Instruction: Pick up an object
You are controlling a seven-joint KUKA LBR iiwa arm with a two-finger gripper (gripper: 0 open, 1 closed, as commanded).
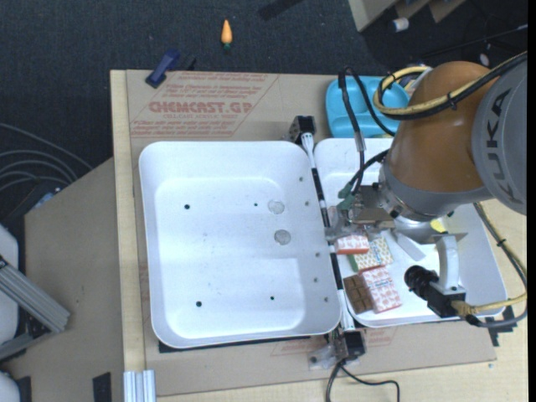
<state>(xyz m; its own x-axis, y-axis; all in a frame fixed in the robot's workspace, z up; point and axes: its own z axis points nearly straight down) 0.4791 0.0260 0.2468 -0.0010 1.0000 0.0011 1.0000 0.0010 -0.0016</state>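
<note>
I'm low in the right bin (494,266) over the packets (373,275), mid-reach; my fingers' (356,224) state I cannot tell, so next comes closing on one and lifting.

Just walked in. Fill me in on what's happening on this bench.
A grey and orange robot arm reaches in from the right over the right bin. Its claw is low at that bin's left edge, just above a small pile of patterned packets. I cannot tell whether it has gripped anything. The left bin sits beside it, and a blue object lies behind the right bin.
</note>
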